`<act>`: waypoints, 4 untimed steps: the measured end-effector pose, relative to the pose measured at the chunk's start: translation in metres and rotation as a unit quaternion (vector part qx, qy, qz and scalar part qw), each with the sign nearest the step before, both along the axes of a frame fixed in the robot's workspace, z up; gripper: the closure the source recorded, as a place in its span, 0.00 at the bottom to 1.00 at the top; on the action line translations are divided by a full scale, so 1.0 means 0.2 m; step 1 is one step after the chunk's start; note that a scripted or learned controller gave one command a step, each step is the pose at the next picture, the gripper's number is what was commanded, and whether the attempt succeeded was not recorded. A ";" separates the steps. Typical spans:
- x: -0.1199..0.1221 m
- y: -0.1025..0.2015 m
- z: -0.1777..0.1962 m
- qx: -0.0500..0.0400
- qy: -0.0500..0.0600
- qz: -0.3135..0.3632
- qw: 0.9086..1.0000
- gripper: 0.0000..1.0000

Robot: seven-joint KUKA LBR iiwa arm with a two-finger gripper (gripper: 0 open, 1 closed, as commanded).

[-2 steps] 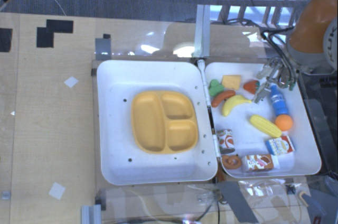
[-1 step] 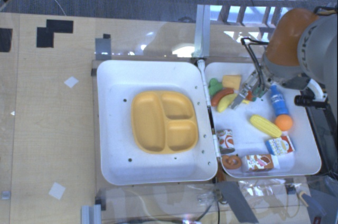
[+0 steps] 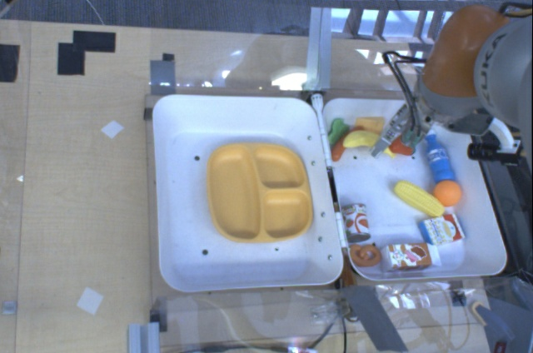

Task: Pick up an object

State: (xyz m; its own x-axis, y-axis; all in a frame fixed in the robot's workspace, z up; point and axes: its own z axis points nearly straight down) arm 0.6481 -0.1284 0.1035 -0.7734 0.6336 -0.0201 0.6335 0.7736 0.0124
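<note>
The right bin [image 3: 487, 256] holds several toy foods. At its far end lie a green and orange carrot [image 3: 336, 136], a yellow banana [image 3: 361, 140] and a red piece [image 3: 403, 147]. My gripper [image 3: 390, 139] hangs low over that far end, its fingers pointing down just right of the banana and touching or nearly touching the red piece. Nothing shows between the fingers. A blue bottle [image 3: 439, 159], an orange ball [image 3: 448, 192] and a yellow corn cob [image 3: 418, 198] lie further right and nearer.
The left bin [image 3: 179, 176] holds a yellow divided plate [image 3: 259, 191]. Near the right bin's front edge are a small can [image 3: 356, 220], a donut [image 3: 365, 256], a snack packet [image 3: 408, 256] and a small carton [image 3: 441, 229]. A metal rack [image 3: 391, 20] stands behind the right bin.
</note>
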 end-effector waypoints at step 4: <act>0.05 0.47 0.72 0.006 0.007 -0.278 0.961 1.00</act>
State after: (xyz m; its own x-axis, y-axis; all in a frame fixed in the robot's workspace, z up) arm 0.6580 -0.0336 0.2473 -0.3154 0.9490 -0.0022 0.9489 0.3154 0.0068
